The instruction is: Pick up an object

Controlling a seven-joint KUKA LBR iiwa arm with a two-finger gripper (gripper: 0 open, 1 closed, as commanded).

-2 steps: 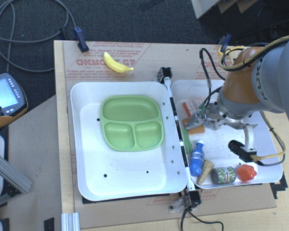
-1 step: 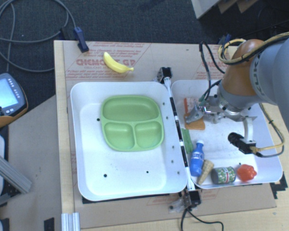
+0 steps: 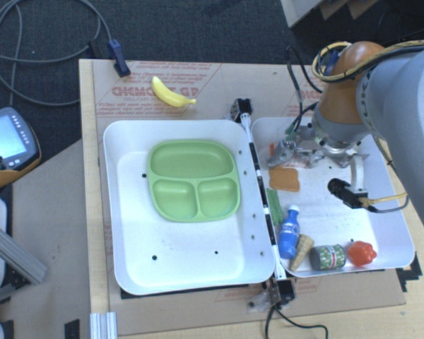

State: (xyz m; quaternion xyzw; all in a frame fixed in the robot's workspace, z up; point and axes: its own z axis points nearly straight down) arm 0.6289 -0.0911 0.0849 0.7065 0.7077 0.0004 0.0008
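writing: you can read red print on the cardboard sheet (image 3: 198, 83) over the counter, something like "chemcom"; the rest is too blurred. the labels on the blue bottle (image 3: 289, 233) and the green can (image 3: 328, 258) are too small for you to read.
left bin (image 3: 127, 210): smooth white plastic, shallow, rounded corners; it holds a matte green divided plate (image 3: 193, 180) with three compartments.
right bin (image 3: 389, 217): same white plastic; you see an orange toast-like slab (image 3: 285, 181), the blue bottle with a white cap, a tan cone (image 3: 302, 249), the green can lying on its side and a red rounded piece (image 3: 362, 253), those last four near the front edge.
banana (image 3: 171, 93): yellow, curved, on the cardboard behind the left bin.
hand (image 3: 291, 151): low in the right bin's back left part, just above the orange slab; you cannot tell how far open it is or whether it touches anything.
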